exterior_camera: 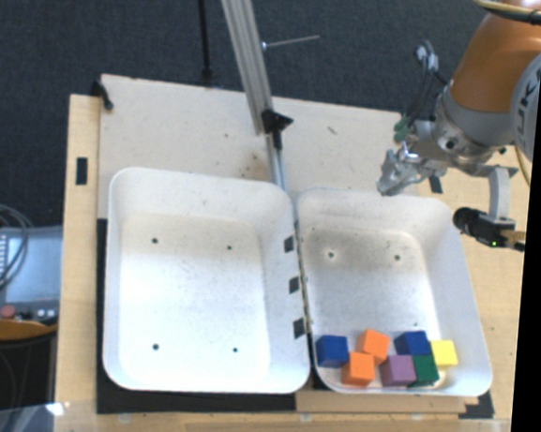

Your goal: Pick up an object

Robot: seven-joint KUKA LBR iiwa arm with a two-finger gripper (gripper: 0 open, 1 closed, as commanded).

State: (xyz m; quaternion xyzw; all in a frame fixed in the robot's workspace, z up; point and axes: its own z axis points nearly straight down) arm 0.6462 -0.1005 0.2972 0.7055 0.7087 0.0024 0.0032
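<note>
Your pincer [393,181] hangs over the right bin's [454,273] far rim, its grip state I cannot tell, well apart from the coloured cubes [388,358] clustered at the near wall.

Cut off by the frame's top right: most of the arm [495,70]. Too small and blurred to read: the gripper [393,179] fingers at upper right. Partly hidden behind neighbouring blocks: the green block [425,370]. Cropped at the left edge: a grey device [21,269].
</note>
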